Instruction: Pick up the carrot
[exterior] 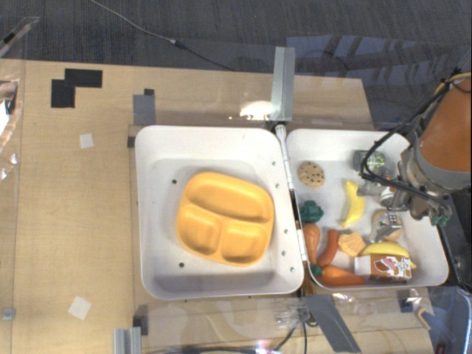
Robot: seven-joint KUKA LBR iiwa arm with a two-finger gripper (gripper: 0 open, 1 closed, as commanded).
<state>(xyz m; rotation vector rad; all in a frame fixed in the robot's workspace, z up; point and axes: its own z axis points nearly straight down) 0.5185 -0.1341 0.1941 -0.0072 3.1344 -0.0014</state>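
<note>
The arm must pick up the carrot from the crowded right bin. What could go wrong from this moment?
1. The carrot lies against the bin's front wall, touching a sausage and the ketchup bottle, so the fingers may find little room or grab a neighbour.
2. The gripper hangs over the banana and cracker, not the carrot; descending here would probably hit those.

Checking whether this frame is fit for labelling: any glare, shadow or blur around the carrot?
Camera view: a bright glare spot sits on the bench above the bins; the carrot at the right bin's lower edge is evenly lit and fairly sharp; the arm is cropped at the right and softly blurred.
</note>
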